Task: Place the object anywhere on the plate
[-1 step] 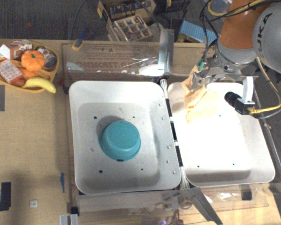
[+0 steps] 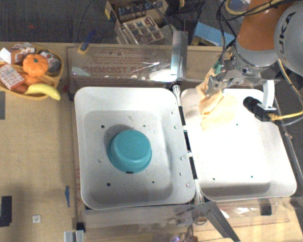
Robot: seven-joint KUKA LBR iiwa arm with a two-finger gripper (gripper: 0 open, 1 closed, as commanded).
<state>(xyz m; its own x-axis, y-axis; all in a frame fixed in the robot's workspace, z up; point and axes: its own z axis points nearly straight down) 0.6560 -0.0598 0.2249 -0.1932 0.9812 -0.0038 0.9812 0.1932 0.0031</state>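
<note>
The arm [image 2: 278, 29] is cut off by the top and right edges. Its gripper [image 2: 215, 84] sits over a pale, blurred object [image 2: 212, 105] whose shape is too washed out against the right bin [image 2: 242, 155] to identify; the wrist hides the fingers.

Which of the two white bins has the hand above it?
The right bin: the hand hovers over its far left corner. The left bin holds the teal plate.

A robotics lab: 2 white bins [image 2: 88, 115], cable clutter [image 2: 141, 14], wooden bench [image 2: 30, 150].
</note>
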